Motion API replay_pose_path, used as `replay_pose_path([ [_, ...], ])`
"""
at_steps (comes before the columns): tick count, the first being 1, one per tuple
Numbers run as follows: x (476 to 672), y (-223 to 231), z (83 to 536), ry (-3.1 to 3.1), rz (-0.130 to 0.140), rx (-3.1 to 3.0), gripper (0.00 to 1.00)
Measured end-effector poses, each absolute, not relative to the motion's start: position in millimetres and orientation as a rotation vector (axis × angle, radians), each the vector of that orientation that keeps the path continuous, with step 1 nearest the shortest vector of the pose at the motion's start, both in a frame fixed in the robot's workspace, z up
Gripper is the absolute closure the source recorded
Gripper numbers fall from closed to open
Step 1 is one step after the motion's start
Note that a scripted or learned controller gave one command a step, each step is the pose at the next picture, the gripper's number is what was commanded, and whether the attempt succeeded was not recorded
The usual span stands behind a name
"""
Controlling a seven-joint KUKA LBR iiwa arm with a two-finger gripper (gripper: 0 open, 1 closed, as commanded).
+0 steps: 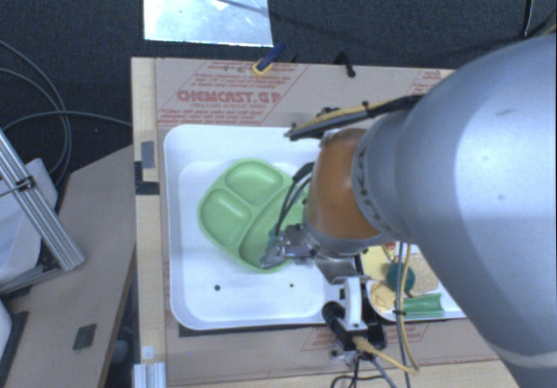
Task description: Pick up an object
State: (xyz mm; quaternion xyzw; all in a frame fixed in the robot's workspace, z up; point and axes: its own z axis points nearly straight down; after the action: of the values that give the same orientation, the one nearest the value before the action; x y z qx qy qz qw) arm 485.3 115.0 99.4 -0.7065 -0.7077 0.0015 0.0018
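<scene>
A light green divided plate [242,208] lies in the left white bin [196,291], toward its middle and right. My gripper [280,250] hangs low over the plate's near right rim, below the orange band [344,190] of the wrist. The arm's grey bulk hides the plate's right edge and the spot where the gripper meets it. I cannot tell whether anything is held.
The right bin is mostly hidden by the arm; a yellow flat piece [380,291], a teal item [400,276] and a green block [423,305] peek out at its near edge. Cables [383,351] hang by the bench front. A cardboard sheet [228,96] lies behind the bins.
</scene>
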Motion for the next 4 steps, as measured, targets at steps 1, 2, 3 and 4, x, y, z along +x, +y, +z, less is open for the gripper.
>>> replay_pose_path([
  [1,547.2,49.8,151.3,-2.226,0.0,-2.216,0.0],
  [2,575.1,66.2,129.6,-2.228,0.002,-2.246,0.0],
  [3,582.7,72.3,133.7,-2.222,0.012,-2.25,0.0],
  [4,584.4,72.0,131.9,-2.22,0.015,-2.257,0.0],
])
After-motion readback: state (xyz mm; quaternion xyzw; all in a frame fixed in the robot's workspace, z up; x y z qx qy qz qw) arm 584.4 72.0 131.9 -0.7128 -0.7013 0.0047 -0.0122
